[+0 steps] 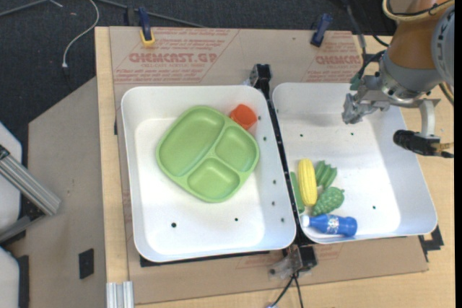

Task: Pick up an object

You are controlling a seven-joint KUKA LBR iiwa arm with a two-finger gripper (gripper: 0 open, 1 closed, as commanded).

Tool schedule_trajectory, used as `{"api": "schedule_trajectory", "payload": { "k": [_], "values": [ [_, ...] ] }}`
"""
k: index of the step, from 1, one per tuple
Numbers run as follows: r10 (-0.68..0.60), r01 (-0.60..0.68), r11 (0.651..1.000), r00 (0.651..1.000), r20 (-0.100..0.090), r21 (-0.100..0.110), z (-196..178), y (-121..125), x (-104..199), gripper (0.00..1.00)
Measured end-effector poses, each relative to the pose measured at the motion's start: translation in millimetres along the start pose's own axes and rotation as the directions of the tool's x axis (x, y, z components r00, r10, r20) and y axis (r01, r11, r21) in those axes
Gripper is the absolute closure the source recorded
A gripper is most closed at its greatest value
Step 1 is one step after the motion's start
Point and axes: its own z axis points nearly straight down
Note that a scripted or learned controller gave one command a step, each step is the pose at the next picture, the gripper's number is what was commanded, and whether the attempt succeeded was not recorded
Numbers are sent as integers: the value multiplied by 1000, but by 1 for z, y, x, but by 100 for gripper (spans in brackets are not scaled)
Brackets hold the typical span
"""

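The gripper [353,112] hangs over the far part of the right bin [390,184], near its far wall, at the end of the grey arm with the orange band [419,40] that comes in from the right. Whether its jaws are parted or closed cannot be told from this slanted view; nothing can be seen between them, and the bin floor just beneath is bare white.

By that reading the pick has not been made: no object is lifted, and the choice, descent, grasp and raise are all left to do.

The nearest candidates lie in the right bin's near-left corner, well apart from the gripper. There a yellow toy corn cob [307,181] lies lengthwise beside a green leafy toy vegetable [327,187], and just nearer sits a blue bottle-like toy [334,226] on its side against the near wall. The three are crowded together, touching or almost so.

The left bin [144,155] holds a green divided plate [208,153] with three compartments, lying flat around the middle. A small orange object [244,115] sits just beyond the plate's far-right edge, touching or nearly touching it.
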Motion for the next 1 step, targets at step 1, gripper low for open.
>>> {"api": "schedule_trajectory", "payload": {
  "k": [1],
  "values": [
    [-1,1,1000,1000,0,0,-50,-7,5,100]
  ]
}}
